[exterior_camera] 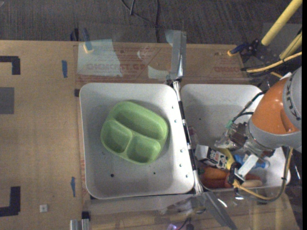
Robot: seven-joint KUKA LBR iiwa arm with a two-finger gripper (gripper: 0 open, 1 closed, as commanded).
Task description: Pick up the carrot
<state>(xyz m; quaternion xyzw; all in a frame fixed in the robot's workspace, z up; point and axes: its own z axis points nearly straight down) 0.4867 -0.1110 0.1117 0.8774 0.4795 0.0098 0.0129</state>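
A light wooden worktop (38, 128) carries two shallow white bins side by side, and beyond its far edge lies dark grey carpet (62, 8) with a loop of black cable (139, 4) on it. Strips of blue tape (64, 68) and black corner marks (12, 65) dot the wood, and a clear plastic sheet (103, 59) is taped down behind the bins.

The left bin (96, 176) holds a green divided plate (134, 132) (three compartments, lying a little askew). The right bin (211, 99) has its clutter gathered at the near edge.

The carrot (215, 175) lies there, near the wall between the bins, its long axis running roughly left to right. Its right part passes under the gripper, so which end is the tip cannot be told.

The grey arm with its orange band (273, 116) reaches in from the right, and the gripper (237, 172) hangs low over the pile, just above the carrot. Whether its fingers are wide or closed cannot be told. A black-and-white packet (217, 156) and a yellow item (231, 158) lie just behind the carrot, partly covered by the wrist.
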